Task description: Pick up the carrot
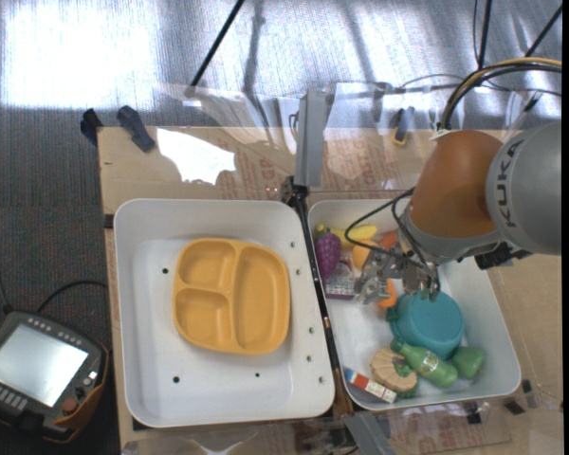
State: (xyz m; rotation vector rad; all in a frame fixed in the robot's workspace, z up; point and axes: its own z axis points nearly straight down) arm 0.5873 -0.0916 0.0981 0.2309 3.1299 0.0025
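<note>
Eyes on the carrot (389,300): just a small orange sliver shows, in the middle of the right bin (501,325), tucked under the metal fingers and touching the upper left side of the teal pot (427,321). The gripper (395,281) hangs right over it, down among the toys, and whether its fingers are spread or pinched I cannot tell from this angle; nothing is clearly seen between them. Above it, the arm's orange band (455,186) and grey body come in from the bin's right edge. Toward the bin's far edge lies a yellow piece (361,234), and beside it, near the left wall, a purple bunch of grapes (327,251). At the near edge sit a green bottle (430,365), a tan sliced piece (394,368) and a small red-and-white block (370,385). Over in the left bin (142,254), a yellow divided plate (232,295) rests in the centre.
</note>
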